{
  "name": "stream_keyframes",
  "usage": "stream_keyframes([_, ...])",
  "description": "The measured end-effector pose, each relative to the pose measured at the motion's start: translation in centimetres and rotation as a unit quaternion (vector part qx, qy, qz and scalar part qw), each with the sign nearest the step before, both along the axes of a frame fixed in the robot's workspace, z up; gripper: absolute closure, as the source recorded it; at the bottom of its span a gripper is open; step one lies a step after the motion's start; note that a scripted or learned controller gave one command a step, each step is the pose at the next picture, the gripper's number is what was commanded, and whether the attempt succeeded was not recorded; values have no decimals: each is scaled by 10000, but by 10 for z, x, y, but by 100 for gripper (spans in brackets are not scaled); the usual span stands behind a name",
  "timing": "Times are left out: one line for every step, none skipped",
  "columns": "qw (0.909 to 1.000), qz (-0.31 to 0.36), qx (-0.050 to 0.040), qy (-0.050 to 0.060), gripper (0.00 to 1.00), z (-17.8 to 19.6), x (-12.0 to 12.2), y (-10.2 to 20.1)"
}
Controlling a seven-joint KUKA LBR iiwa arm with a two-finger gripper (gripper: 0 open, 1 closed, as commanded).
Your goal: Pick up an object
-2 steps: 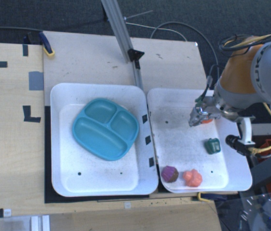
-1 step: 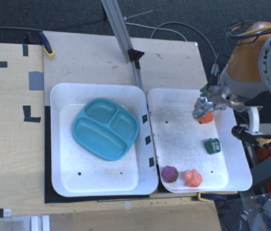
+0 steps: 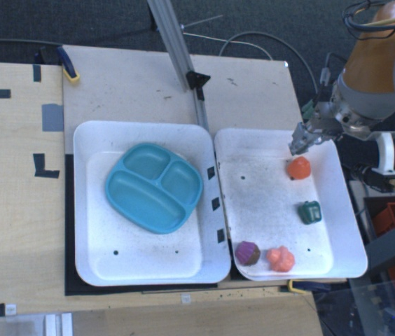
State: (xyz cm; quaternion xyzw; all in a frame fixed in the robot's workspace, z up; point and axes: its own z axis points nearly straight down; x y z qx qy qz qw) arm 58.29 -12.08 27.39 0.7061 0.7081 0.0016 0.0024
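Pale wooden bench (image 3: 15,187) is carrying two shallow white bins side by side: the left bin (image 3: 85,257) is holding a blue sectioned plate (image 3: 154,187), tilted, at frame centre-left. Scattered in the right bin (image 3: 344,247) are lying an orange object (image 3: 298,168) near the upper right, a green object (image 3: 309,212) below it, and a purple object (image 3: 247,253) just beside a pink object (image 3: 280,259) along the lower edge. Reaching in from the frame's right, the grey arm's gripper (image 3: 300,144) is hovering just above the orange object, with nothing visibly between its tips; their spread cannot be told.
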Motion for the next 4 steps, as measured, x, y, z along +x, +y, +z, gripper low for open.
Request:
stream_keyframes([10000,20,10,37,100,-15,7,61])
stream_keyframes([10000,20,12,38,100,-15,5,113])
stream_keyframes([10000,20,10,49,100,-37,11,168])
stream_keyframes([10000,18,10,44,100,-38,5,216])
